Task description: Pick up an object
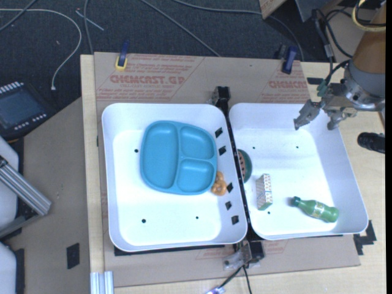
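Basically, starting at the near edge: the right bin (343, 164) has a green bottle (315, 209) lying on its side near the front corner, and just left of it a small silver packet (264, 191). A round dark item (244, 165) sits against the divider between the bins; too small to ID. The left bin (122, 213) holds a blue divided plate (178, 157) with a small orange-brown piece (219, 184) touching its near right rim.

Further back, the claw (319, 117) hangs over the far right corner of the right bin, fingers spread wide, nothing between them. It's well apart from every item.

Judgement: this is the approach step, no grasp started. Bottle or packet look like the closest candidates. The next move calls for travelling toward the near side, lining the fingers across the bottle's narrow width, then descending. Risk: the bottle rolls when touched.
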`<action>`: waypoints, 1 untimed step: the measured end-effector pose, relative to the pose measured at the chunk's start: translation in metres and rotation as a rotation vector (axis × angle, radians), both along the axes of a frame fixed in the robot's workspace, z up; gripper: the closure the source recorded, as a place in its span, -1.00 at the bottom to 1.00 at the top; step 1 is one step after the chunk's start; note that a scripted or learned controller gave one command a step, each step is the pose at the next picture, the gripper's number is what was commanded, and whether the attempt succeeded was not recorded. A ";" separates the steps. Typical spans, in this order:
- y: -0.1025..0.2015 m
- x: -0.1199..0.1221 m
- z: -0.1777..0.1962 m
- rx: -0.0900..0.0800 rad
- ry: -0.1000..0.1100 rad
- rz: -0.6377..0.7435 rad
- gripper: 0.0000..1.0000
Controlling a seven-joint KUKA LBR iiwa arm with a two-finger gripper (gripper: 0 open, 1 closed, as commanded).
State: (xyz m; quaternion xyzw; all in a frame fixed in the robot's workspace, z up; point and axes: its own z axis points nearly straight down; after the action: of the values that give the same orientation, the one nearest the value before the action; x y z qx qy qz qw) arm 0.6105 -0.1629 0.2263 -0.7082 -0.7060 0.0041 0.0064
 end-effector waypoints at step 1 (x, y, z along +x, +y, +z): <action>0.000 0.003 0.008 -0.003 -0.014 0.003 -1.00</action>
State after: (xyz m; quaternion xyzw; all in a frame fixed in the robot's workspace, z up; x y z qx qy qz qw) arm 0.6132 -0.1625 0.2347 -0.7071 -0.7072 0.0001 0.0003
